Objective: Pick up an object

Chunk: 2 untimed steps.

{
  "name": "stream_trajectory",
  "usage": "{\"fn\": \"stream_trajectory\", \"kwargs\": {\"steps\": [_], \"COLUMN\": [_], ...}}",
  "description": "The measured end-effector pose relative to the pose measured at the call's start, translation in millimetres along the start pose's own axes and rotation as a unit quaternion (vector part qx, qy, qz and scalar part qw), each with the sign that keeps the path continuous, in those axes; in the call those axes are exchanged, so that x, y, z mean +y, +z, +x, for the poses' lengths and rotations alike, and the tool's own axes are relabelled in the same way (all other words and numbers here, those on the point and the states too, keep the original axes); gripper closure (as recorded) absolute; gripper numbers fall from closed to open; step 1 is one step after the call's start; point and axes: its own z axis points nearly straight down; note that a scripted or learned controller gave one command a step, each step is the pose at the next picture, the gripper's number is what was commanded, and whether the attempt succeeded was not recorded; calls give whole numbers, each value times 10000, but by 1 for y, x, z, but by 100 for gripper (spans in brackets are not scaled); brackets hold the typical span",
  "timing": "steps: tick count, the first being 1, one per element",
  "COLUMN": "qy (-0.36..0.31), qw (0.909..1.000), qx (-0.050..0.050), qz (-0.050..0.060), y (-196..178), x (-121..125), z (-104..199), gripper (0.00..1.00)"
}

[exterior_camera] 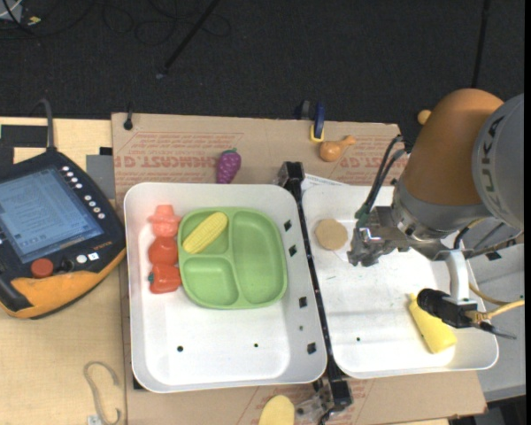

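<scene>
**Gripper low over the right bin, beside a tan disc**

The gripper (368,248) hangs over the upper-left part of the right bin (380,361), its dark tip close to the white floor. Whether it is spread or closed cannot be told from this angle, and nothing is seen held in it. Just beside it, toward the view's left, a tan disc (330,234) lies flat on the bin floor, apart from the gripper. The grey arm (460,162) with its orange band rises behind, coming in from the view's right. In the same bin's lower-right corner lies a yellow block (435,333), well apart from the gripper.

The left bin (212,352) holds a green plate (248,277) with three compartments (a corn cob (203,231) lies tilted in the upper-left one). A red toy figure (164,251) rests against the plate's left edge.

Both bins sit on a cardboard sheet (177,149). On it, beyond the bins, are a purple grape bunch (228,165) and an orange toy (334,149). A yellow item (277,410) sits at the near edge, and a teach pendant (44,228) rests on the bench at far left.
</scene>
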Motion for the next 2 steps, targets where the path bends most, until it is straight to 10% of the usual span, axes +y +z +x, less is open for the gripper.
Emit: {"fn": "stream_trajectory", "kwargs": {"steps": [2], "qy": [-3], "qw": [10000], "qx": [-1], "qz": [-15], "y": [-18], "x": [6], "z": [4], "gripper": [100]}}
